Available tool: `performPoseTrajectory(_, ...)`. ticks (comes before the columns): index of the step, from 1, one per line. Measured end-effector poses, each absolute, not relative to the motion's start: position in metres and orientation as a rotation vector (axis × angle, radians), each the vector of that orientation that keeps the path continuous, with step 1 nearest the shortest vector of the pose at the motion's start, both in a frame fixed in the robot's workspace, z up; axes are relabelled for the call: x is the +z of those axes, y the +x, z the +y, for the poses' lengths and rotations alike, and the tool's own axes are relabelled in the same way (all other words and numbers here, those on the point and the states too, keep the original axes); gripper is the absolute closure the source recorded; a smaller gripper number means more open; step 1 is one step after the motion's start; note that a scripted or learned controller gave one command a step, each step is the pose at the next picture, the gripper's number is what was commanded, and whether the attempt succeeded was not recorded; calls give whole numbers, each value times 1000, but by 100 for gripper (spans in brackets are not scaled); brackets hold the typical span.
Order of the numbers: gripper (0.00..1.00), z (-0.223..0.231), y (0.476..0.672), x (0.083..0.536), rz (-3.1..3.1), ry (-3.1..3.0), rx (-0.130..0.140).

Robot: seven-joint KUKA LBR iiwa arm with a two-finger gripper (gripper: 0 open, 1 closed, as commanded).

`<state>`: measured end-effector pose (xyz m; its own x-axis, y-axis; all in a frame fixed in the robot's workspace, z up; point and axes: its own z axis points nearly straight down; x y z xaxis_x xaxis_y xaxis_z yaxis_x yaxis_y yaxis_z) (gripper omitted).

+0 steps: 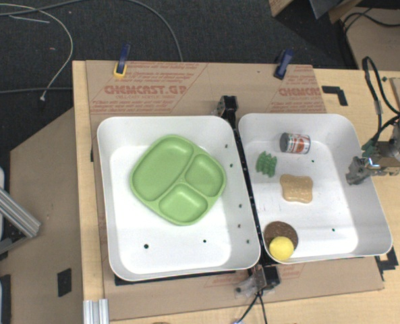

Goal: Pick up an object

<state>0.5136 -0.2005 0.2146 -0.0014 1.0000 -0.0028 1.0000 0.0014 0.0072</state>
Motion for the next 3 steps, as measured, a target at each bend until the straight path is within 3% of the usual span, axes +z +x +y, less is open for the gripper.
performPoseTrajectory(3,100,-52,532,242,2227,2214,4)
